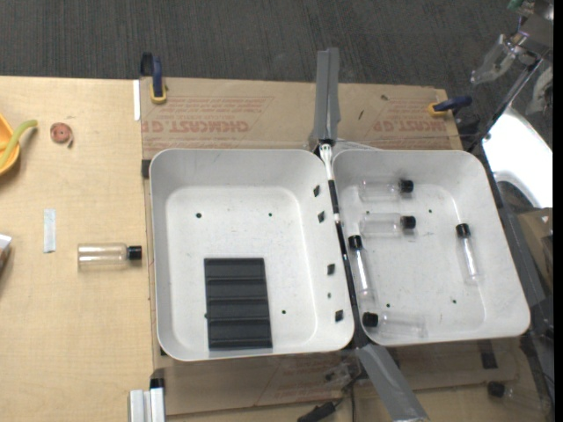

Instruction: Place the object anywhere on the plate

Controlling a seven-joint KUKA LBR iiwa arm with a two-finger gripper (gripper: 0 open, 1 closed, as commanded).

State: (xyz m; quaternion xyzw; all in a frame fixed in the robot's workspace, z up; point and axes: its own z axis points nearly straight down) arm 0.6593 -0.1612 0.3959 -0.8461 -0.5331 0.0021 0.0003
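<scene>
Nearest to the camera lies the black ribbed plate (237, 303), flat on the floor of the left bin (167, 236), close to its near wall, and nothing rests on it. To the right of the plate, across the wall between the bins, the right bin (497, 236) holds five clear vials with black caps, all lying on their sides and all well apart from the plate. The nearest vial (398, 325) lies at about the plate's own depth. A little farther, the long vial (360, 269) lies along the wall that faces the plate, and the right vial (469, 255) lies far to the plate's right. Beyond these lie the middle vial (387, 226) and then the far vial (383, 190). I cannot tell which of them is the one to be placed. To the left of the plate, outside the bins, a sixth vial (106, 253) lies on the bench (70, 323) (its cap points toward the plate), with a small white strip (49, 231) just beyond it. Farthest from the plate, behind both bins, lies a cardboard sheet (264, 112). Whether my gripper is spread or pressed together I cannot tell.
</scene>
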